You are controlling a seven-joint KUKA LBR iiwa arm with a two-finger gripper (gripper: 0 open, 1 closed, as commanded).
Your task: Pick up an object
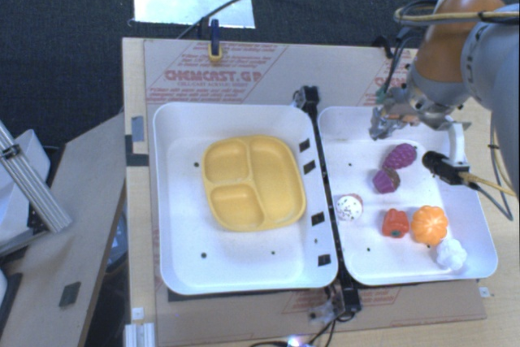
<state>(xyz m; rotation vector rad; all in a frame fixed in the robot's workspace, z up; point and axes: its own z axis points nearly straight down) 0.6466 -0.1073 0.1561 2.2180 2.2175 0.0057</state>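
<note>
Yellow tray (253, 182) in left bin (175, 199) | toys in right bin (357, 162) | end effector (383, 128) grip unclear

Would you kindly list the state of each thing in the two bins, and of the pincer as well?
Yellow tray: flat in the left bin, compartments bare.
Purple grapes: lying in the right bin, just below the pincer.
Purple ball: resting beside the grapes.
White ball: loose, near the divider.
Red pepper: on the bin floor, beside the orange pumpkin.
White lump: in the bin's near corner.
Pincer: over the right bin, holding nothing visible.
</note>
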